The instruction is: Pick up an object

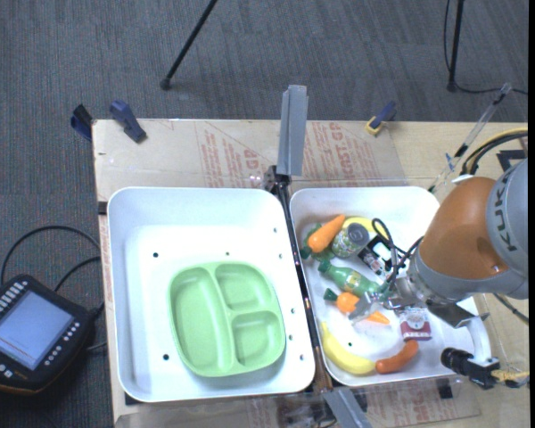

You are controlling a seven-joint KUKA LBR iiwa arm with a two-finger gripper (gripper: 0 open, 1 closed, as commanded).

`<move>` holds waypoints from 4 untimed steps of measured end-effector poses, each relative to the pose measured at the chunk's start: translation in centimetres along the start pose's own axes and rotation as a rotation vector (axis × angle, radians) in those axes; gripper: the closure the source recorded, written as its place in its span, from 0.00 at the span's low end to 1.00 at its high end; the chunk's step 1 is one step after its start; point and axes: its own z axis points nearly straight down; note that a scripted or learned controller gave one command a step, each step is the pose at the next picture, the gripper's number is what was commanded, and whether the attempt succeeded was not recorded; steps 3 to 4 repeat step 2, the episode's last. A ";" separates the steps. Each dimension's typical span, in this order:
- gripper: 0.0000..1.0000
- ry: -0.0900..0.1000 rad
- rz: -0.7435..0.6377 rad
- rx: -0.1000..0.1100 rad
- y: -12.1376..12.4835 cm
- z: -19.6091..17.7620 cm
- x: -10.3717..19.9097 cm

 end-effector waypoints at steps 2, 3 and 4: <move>1.00 -0.001 0.064 0.000 3.4 -9.0 1.5; 1.00 -0.001 0.064 0.000 3.4 -9.0 1.5; 1.00 -0.001 0.064 0.000 3.4 -9.0 1.5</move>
